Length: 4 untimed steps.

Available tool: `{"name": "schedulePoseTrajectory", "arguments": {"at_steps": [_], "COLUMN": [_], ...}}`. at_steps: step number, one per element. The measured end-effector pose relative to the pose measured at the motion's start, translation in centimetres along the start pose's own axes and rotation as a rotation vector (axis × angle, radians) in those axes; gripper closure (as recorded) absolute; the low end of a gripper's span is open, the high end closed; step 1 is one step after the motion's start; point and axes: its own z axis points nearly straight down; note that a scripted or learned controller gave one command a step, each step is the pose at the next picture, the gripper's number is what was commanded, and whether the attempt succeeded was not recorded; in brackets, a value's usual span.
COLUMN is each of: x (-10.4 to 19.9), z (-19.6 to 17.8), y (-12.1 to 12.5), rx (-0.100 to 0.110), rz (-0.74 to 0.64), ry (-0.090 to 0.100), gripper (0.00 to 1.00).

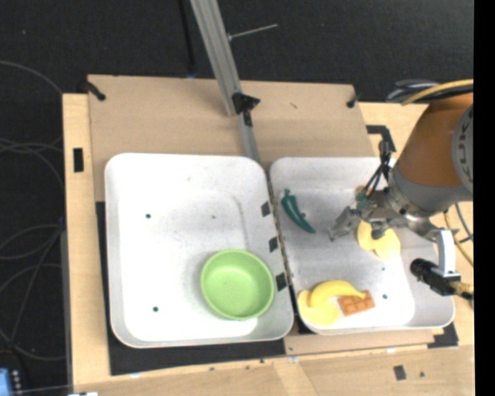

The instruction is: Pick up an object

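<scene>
My gripper [363,229] hangs low over the right bin [322,184], near its right side. It is open: one grey finger [341,224] angles out to the left, and the other stands by a small yellow object [379,242] that lies just below the wrist. Nothing sits between the fingers. A teal curved object [297,210] lies to the gripper's left, near the bin's left wall. A yellow banana-shaped object [326,297] with an orange block [356,304] against it rests at the bin's front edge.
A green bowl [237,283] sits in the front right corner of the left bin [165,196]. A slanted metal post [219,52] rises behind the bins. Black cable parts [433,277] hang by the right bin's right rim.
</scene>
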Motion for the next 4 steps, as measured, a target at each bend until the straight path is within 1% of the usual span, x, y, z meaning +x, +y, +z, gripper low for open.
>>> {"name": "schedulePoseTrajectory", "arguments": {"at_steps": [1, 2, 3, 4], "x": [0.1, 0.0, 0.0, -0.4], "z": [5.8, 6.3, 5.1, -0.2], "y": [0.8, 0.8, 0.9, 1.8], "rx": [0.000, -0.004, -0.007, -0.006], "rz": [0.003, 0.002, 0.006, -0.002], "ry": [0.000, 0.000, 0.002, 0.001], "gripper": [0.00, 0.00, 1.00, 1.00]}}
